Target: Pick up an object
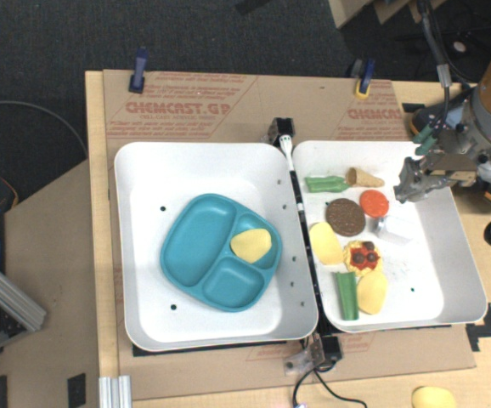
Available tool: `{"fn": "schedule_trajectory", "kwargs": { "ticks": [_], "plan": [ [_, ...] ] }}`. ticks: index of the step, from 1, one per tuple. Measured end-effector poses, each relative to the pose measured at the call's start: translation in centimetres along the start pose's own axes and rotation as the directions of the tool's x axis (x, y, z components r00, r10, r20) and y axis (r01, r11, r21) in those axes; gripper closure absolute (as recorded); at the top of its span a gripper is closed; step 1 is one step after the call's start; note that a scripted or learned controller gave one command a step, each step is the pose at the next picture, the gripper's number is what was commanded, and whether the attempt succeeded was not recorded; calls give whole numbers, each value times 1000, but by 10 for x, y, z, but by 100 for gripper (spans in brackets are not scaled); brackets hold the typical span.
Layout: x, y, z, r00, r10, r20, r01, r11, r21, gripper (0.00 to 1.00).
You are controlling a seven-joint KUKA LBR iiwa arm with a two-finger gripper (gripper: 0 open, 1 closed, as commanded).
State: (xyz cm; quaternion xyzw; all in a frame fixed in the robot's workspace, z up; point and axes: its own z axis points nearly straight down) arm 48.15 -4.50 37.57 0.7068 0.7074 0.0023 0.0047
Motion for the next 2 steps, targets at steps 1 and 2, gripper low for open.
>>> {"fn": "schedule_trajectory", "kwargs": {
  "ticks": [1, 2],
  "plan": [
    [0, 1, -10, 1000, 0, 1, 0, 1000, -3, 100],
    [0, 2, -21, 1000, -1, 2, 1, 1000, -6, 100]
  ]
}}
